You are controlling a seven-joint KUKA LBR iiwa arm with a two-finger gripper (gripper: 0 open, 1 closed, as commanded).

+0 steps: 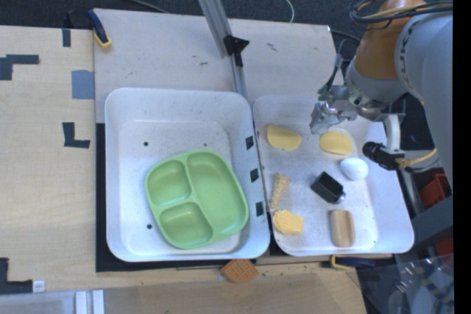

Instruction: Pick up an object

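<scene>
My gripper hung over the right bin, near its back edge, between two yellow pieces. I couldn't tell its state from this angle, and nothing showed in it.

Nearest candidate was the yellow wedge, lying flat just right of and below the tip. The other yellow piece sat just left. Both looked like light toy food, probably stiff plastic and a bit slick, so I judged a pinch across the short width safest. The white egg looked round and likely to roll. The black block had flat sides, an easier hold.
</scene>
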